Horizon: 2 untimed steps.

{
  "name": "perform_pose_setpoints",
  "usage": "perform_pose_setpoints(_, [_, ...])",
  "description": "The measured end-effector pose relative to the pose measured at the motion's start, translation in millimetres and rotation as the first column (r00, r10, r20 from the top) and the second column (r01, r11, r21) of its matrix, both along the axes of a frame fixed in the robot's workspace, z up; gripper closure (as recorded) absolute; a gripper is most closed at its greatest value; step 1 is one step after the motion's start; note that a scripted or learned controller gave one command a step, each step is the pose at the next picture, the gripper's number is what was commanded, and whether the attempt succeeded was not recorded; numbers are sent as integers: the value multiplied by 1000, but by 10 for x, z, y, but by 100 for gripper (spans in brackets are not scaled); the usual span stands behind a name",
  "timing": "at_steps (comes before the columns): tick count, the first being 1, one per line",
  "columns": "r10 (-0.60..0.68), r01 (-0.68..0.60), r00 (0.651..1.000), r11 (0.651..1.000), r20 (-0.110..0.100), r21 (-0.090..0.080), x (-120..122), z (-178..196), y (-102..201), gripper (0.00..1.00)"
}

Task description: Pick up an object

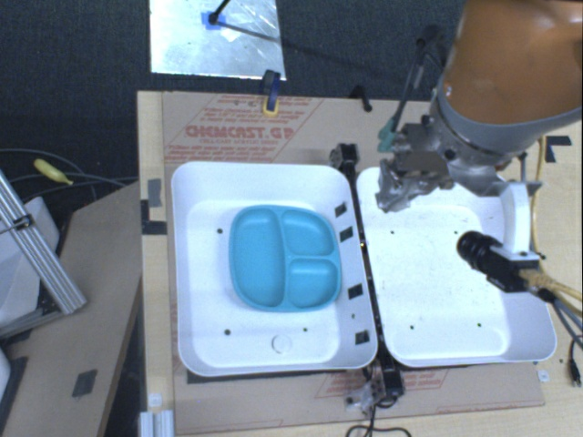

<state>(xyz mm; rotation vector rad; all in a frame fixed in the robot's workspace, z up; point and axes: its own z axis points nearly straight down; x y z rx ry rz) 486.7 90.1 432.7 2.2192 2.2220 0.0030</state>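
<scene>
One blue plate (282, 258) lies clear of bin walls (185, 262).

Left bin (205, 244): blue divided plate (282, 258) fills centre, margins around it free. Right bin (437, 289): floor open, gripper (393, 195) over far-left corner.

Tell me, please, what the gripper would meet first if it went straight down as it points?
The gripper would probably meet the white floor of the right bin, near its far left corner; the blue plate lies in the left bin. Depth is unclear.
</scene>
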Motion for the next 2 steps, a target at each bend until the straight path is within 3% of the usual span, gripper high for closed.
perform_pose_setpoints(1, [10,-10,1000,1000,4,3,-5,352,780,100])
perform_pose_setpoints(2, [-4,4,1000,1000,-5,-2,-2,-228,346,100])
